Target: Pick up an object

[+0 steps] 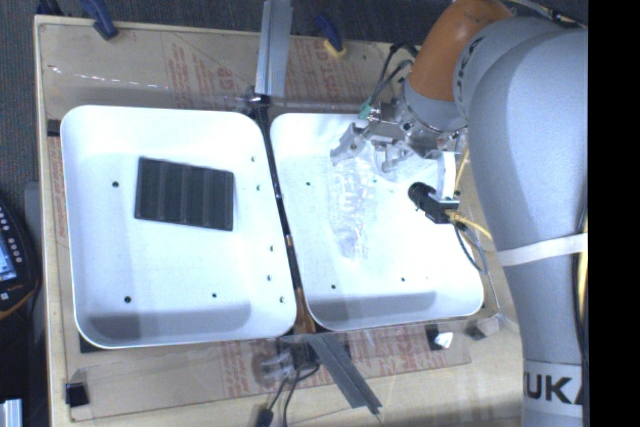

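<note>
End effector (372,143), grip state unclear, hangs over the right bin (440,300), dark ribbed pad (185,194) lying well apart in the left bin (90,315).

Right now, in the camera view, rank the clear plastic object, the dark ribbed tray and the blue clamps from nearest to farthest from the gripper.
1. Clear plastic object, right bin, just below the gripper.
2. Dark ribbed tray, left bin.
3. Blue clamp, bench's far left corner.
</note>
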Controlling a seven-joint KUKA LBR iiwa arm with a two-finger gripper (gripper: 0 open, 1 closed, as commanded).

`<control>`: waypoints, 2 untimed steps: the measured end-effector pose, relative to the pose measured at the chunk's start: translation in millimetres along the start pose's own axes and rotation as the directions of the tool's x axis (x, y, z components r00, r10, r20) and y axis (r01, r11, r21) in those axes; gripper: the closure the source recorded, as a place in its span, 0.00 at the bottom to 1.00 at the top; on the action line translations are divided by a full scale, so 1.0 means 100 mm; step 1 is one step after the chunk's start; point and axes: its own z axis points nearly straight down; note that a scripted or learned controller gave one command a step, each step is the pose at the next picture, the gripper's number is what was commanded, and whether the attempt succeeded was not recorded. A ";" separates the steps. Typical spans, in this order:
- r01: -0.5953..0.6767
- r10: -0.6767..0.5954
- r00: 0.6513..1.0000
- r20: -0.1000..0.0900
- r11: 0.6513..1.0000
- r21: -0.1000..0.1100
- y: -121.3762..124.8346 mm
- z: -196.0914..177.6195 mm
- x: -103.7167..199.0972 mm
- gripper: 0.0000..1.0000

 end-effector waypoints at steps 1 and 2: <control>0.230 -0.230 0.973 -0.001 0.973 0.001 0.15 0.34 -0.03 0.00; 0.237 -0.237 0.972 0.000 0.972 -0.002 0.16 0.22 -0.01 1.00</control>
